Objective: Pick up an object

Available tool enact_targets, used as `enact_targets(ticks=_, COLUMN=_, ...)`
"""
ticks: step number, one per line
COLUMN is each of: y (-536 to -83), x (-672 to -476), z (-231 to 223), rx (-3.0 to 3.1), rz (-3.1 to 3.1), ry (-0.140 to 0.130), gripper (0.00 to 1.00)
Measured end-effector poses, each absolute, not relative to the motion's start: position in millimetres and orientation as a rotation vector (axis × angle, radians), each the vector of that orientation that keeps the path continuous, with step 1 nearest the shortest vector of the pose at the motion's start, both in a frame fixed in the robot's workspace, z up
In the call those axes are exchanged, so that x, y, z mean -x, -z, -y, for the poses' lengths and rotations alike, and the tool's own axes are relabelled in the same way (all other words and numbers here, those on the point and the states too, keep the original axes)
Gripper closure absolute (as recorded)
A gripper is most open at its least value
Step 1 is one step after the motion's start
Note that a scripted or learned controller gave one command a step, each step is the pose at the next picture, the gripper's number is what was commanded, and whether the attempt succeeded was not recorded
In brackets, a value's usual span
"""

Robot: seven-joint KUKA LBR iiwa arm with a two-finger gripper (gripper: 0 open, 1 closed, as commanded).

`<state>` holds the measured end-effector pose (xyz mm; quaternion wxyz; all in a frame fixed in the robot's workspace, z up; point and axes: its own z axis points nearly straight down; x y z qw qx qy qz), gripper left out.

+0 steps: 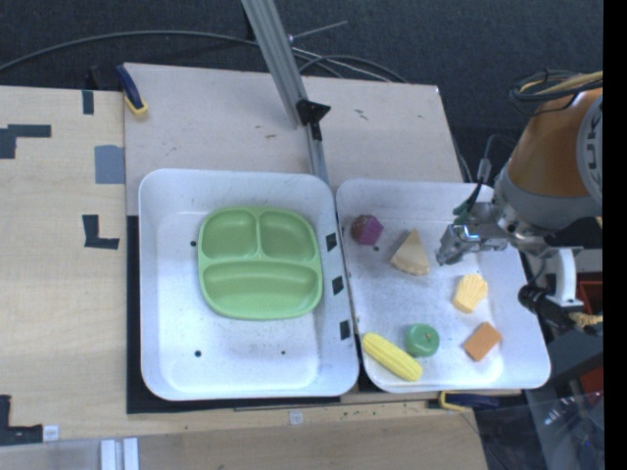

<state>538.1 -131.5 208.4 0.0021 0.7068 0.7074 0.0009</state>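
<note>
The arm [554, 160] reached in from the right, its orange band above the right bin [519, 365]. The gripper [457, 243] hung low over that bin's upper middle, just right of a tan wedge [412, 254]. Whether it was released or clenched could not be told from this view, and nothing was seen between its parts.

Right bin contents: a purple piece [366, 229] near the upper left, the tan wedge beside it, a small yellow piece [470, 293] below the gripper, an orange block [481, 341] toward the lower right, a green round piece [423, 339] in the lower middle, and a corn cob [392, 356] lying at a slant at the lower left, close to the green piece. All lay on the bin floor.

Left bin [171, 360]: one green divided plate [261, 263], lying flat near the centre.

Both bins sat side by side on the surface [59, 262], edges touching.
</note>
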Motion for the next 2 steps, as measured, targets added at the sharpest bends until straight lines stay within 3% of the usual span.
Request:
enact_targets(ticks=1, y=-255, x=-539.3, z=132, rx=-2.217, rz=-2.22, ry=-0.003, gripper=1.0)
enact_targets(ticks=2, y=-240, x=-554.5, z=82, rx=-2.217, rz=-2.23, ry=0.001, gripper=1.0)
